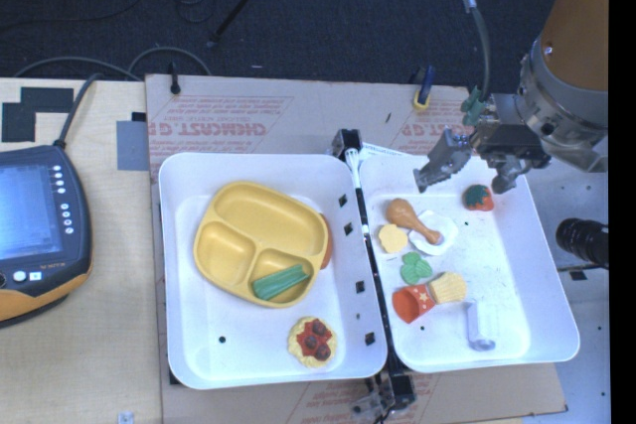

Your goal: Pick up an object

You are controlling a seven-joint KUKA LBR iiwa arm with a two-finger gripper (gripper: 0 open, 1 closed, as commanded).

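In the camera view the arm reaches in from 3 o'clock and the end effector hangs over the far part of the right bin. Its two fingers stand apart, one toward 9 o'clock and one toward 3 o'clock, with nothing between them: open and empty.

No object is lifted yet, so the task looks to be in its approach stage, with descent, closing and lift all left to do. Which thing is meant I cannot tell; the nearest is the tomato, just at 6 o'clock of the right finger, round and with no long axis.

The drumstick lies near the bin's middle on a small white plate, its long axis running from 10 o'clock, the thick end, to 4 o'clock, the bone end. Toward 6 o'clock of it sit a green leaf and the fries, their long axis roughly 8 to 2 o'clock, with a grey cylinder near the rim.

The left bin bears a yellow tray with a green bean in one compartment, and a small pizza at 5 o'clock of it
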